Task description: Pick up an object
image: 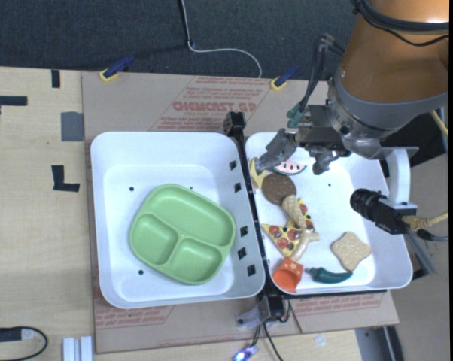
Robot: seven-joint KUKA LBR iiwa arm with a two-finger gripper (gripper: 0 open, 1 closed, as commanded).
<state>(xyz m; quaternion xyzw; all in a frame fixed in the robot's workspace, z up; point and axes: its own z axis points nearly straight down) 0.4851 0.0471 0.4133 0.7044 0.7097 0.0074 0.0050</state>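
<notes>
**Gripper hanging over the food pile in the right bin**

Bench space is being taken up mostly by two shallow white bins lying side by side. The left bin (110,164) is carrying a green divided plate (183,234). The right bin (377,265) is carrying a scatter of toy food, and the arm (396,43) is reaching in over its far half from the right.

Its gripper (300,156) is hovering at the near-left end of the wrist, with a grey finger (275,155) slanting down toward the divider between the bins. Whether the fingers are parted or closed cannot be told from this angle, and nothing is visibly sitting between them.

The likeliest target, judging by closeness, is lying just below and toward the camera from the gripper: a watermelon slice (293,168), then a brown cookie (278,188) touching it. Farther toward the camera are lying a pizza slice (285,237), a bread slice (351,250), an orange piece (287,276) and a green pepper (332,274), all well apart from the fingers.
</notes>
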